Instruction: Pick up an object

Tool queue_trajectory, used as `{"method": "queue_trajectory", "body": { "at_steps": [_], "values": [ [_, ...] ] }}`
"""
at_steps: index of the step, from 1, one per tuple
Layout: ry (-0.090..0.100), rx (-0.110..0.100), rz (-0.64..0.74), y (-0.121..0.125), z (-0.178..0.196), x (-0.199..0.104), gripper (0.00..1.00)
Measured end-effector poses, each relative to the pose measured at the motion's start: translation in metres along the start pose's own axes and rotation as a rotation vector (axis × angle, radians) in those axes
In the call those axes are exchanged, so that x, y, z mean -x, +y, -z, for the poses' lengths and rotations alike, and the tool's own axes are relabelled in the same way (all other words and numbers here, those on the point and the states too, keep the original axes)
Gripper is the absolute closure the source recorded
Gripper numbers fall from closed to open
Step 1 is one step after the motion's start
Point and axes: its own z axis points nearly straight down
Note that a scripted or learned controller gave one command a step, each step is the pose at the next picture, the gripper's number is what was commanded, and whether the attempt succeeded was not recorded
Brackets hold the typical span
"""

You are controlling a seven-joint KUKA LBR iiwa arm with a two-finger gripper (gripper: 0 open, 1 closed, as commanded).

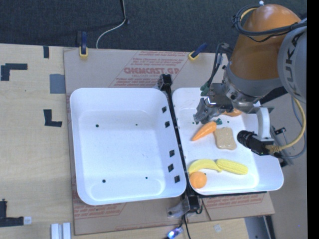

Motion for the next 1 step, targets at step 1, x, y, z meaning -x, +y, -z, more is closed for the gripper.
{"method": "queue_trajectory", "body": {
  "at_steps": [1],
  "values": [
    [0.0, -0.002, 0.001, 0.0, 0.0093, -0.0005, 1.0]
  ]
}}
